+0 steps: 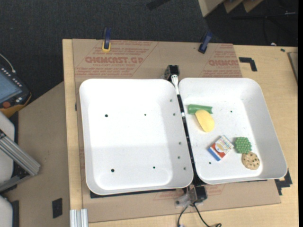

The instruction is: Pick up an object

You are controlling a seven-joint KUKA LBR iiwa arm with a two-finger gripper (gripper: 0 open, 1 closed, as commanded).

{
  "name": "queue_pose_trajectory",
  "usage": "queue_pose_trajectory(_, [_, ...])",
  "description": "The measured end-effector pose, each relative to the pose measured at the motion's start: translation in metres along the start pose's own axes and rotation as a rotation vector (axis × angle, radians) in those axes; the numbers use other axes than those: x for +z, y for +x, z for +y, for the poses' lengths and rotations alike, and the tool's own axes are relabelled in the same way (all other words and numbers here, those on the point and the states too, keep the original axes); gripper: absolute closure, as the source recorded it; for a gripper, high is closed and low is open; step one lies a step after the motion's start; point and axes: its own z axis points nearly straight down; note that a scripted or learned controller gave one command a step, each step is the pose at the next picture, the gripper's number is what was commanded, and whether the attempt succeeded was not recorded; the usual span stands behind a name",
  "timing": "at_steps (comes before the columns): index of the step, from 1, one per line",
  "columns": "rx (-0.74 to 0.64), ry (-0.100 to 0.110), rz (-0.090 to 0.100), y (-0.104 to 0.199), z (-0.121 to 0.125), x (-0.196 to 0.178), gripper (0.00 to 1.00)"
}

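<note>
Two bins: a left bin (86, 126) and a right bin (267, 109), both shallow and white, sat side by side on a brown cardboard sheet (156, 56) on the table, with a thin black strip (182, 115) along the seam between them.
Nearest edge: a black fitting (198, 193) sat at the near end of the seam, and a dark cable (189, 216) trailed from it toward the camera.
Cookie: a round tan cookie (250, 160) with dark chips lay in the near right corner of the right bin.
Green piece: a round, bumpy green piece (243, 144) lay just beyond the cookie, close to it or touching; I could not tell which.
Packet: a small red, white and blue packet (220, 148) lay tilted just left of the green piece.
Yellow object: an oval yellow object (205, 121) lay farther back, nearer the seam, apart from the packet.
Green strip: a flat green strip (199, 109) lay against the far end of the yellow object.
Left bin floor: it showed a few small dark dots.
Left side: a grooved metal rail (19, 152) lay slantwise off the sheet.
Far edge: two blue clamps, the left clamp (107, 39) and the right clamp (205, 42), gripped the back edge of the sheet, which bore red lettering.
</note>
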Motion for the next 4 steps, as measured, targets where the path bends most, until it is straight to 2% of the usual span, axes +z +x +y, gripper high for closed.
queue_pose_trajectory(1, [-0.009, 0.025, 0.012, 0.007, 0.054, 0.096, 1.00])
queue_pose_trajectory(2, [-0.009, 0.004, 0.005, 0.020, 0.047, 0.004, 1.00])
queue_pose_trajectory(3, [-0.008, 0.028, 0.013, 0.030, 0.082, 0.126, 1.00])
queue_pose_trajectory(4, [-0.006, 0.004, 0.005, 0.025, 0.043, 0.018, 1.00])
